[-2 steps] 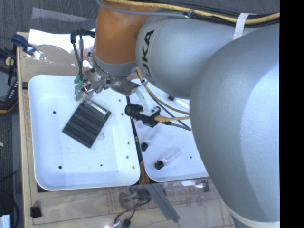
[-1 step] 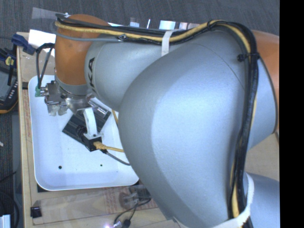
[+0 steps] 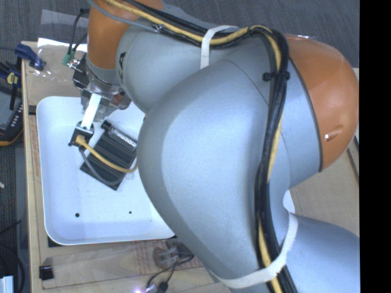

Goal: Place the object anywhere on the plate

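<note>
- The grey arm [image 3: 244,157] takes up most of what I can see, its big rounded body covering the right and middle of the desk [image 3: 104,258].
- An orange band [image 3: 113,17] sits at the top, above the wrist, with a second orange cap [image 3: 330,102] far off to the right of the white bin [image 3: 73,224].
- A black and yellow cable bundle [image 3: 269,121] runs along the arm's shell, held down by white ties.
- The tool [image 3: 107,154] hangs over the upper half of the white bin, a dark boxy block tilted on a slant, with a yellow cable looping round it.
- Whether the tool is apart or together, I cannot tell; its tip is hidden under its own body.
- The object to be placed and the plate: I cannot pick out either inside the bin, since the arm covers the bin's right side.
- The bin's floor below the tool is plain white, with two small dark dots near its lower edge.
- Left of the bin, on the desk's edge, lie a blue clamp [image 3: 27,55] and a dark device with a yellow rim [image 3: 11,118].
- Below the bin, the wooden desk shows some wires [image 3: 162,273].
</note>
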You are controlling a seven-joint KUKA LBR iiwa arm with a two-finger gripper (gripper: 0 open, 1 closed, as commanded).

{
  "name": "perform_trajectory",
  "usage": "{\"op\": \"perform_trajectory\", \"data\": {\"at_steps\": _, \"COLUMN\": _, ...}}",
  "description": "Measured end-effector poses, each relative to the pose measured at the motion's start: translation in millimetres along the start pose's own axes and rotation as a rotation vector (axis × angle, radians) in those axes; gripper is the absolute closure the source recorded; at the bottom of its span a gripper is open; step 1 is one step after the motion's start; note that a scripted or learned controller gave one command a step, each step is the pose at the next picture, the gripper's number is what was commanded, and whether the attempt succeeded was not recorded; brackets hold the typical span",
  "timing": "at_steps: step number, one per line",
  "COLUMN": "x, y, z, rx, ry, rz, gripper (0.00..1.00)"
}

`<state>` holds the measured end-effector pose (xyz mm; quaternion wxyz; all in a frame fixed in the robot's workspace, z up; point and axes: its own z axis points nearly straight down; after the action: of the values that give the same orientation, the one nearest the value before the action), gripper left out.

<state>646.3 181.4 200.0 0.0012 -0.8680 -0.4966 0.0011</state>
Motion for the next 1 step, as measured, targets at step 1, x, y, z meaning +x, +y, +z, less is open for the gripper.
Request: {"op": "perform_trajectory", "data": {"at_steps": 1, "x": -46.6, "y": 4.5, "z": -113.6, "rx": -0.001, "ry": 0.002, "rz": 0.129, "gripper": 1.00}}
